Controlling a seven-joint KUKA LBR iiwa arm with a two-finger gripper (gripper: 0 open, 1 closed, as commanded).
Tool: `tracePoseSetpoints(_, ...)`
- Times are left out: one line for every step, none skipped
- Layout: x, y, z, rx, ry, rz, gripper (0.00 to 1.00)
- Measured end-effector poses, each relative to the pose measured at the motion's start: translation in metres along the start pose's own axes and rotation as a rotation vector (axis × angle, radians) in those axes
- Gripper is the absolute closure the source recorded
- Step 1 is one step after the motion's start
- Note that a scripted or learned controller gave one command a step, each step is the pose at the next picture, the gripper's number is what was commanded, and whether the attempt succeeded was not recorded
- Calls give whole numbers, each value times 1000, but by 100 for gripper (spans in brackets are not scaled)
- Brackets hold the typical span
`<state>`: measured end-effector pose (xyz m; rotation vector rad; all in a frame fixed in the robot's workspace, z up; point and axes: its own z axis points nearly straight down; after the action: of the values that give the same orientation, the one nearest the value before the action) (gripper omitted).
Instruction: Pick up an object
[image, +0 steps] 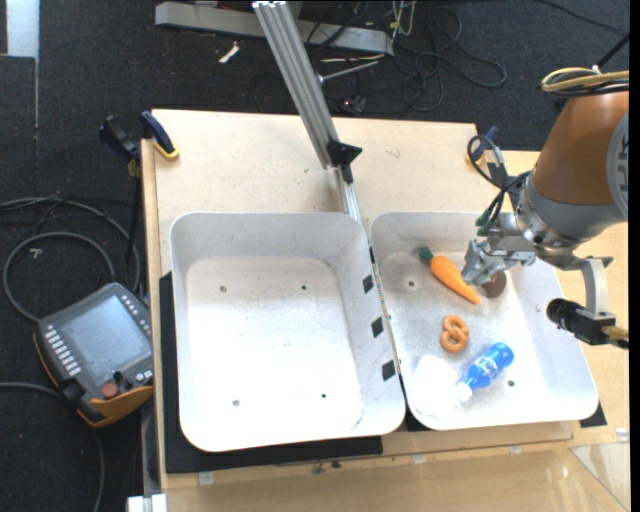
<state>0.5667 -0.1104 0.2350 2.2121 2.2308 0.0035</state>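
Observation:
In the right bin (560, 400) lie an orange carrot with a green top (452, 277), a small pretzel-shaped orange piece (454, 333), a blue bottle with a white cap (485, 367) and a white lump (434, 383). A brown object (495, 287) sits just right of the carrot. My gripper (482, 266) hangs low over the carrot's right end and the brown object, pointing down into the bin.
The left bin (200, 250) stands beside the right one, with a dark-marked divider between them. A metal rail (305, 85) slants down from the top to the bins' back edge. A teach pendant (95, 345) lies off the bench at left.

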Motion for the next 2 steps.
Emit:
tracePoseSetpoints(52,11,6,2,0,0,100)
tracePoseSetpoints(100,34,16,0,0,0,100)
